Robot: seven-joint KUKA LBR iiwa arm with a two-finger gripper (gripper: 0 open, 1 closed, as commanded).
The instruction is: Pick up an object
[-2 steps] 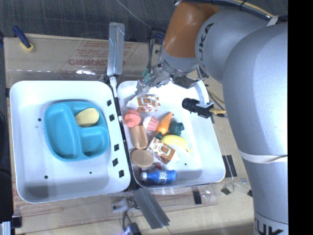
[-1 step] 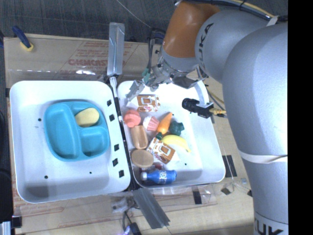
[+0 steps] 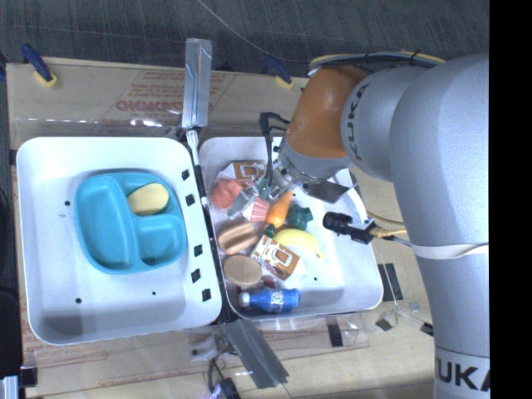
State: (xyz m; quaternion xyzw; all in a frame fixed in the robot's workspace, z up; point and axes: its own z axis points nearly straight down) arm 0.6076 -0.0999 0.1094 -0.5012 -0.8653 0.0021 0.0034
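One tool (image 3: 268, 183) reaches down among the clutter in the right bin (image 3: 363, 279), centre frame, just beside an orange carrot (image 3: 278, 209); its opening cannot be told.

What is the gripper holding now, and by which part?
It cannot be told. The gripper is down among the items in the right bin, near the carrot, but no object shows between its fingertips.
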